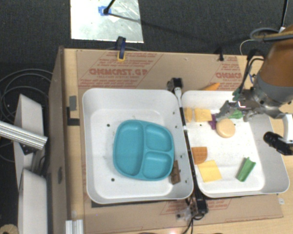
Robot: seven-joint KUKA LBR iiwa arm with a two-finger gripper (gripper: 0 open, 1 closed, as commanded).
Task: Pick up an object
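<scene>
Lying in the right bin: round tan bun (226,129) near the top middle, touching a purple piece (213,122) at its left; pale yellow slice (202,114) flat at upper left; brown toast (199,154) at the left wall, yellow cheese block (209,170) just below; green cylinder (245,169) tilted at lower right.

Robotics lab, bench (136,65), white bins (95,130), cables (19,82)
</scene>
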